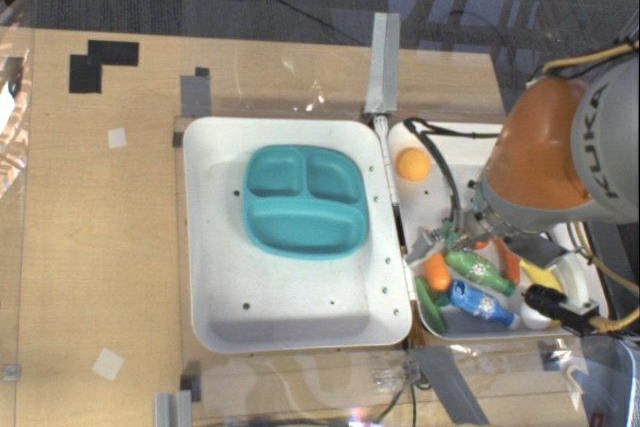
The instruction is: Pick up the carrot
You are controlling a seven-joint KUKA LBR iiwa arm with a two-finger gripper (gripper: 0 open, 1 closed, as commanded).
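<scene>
The carrot (437, 271) is a short orange piece with a green top, lying near the left wall of the right bin (452, 147). My gripper (452, 237) hangs just above and slightly behind it, low over the bin's contents. The bulky orange-banded wrist (540, 155) hides much of the bin behind the gripper. Nothing is visibly lifted.
A green bottle (480, 268) and a blue bottle (482, 303) lie right beside the carrot. An orange ball (412, 164) sits at the right bin's far left corner. A yellow item (545, 273) lies further right. The left bin (220, 245) holds a teal divided plate (305, 200).
</scene>
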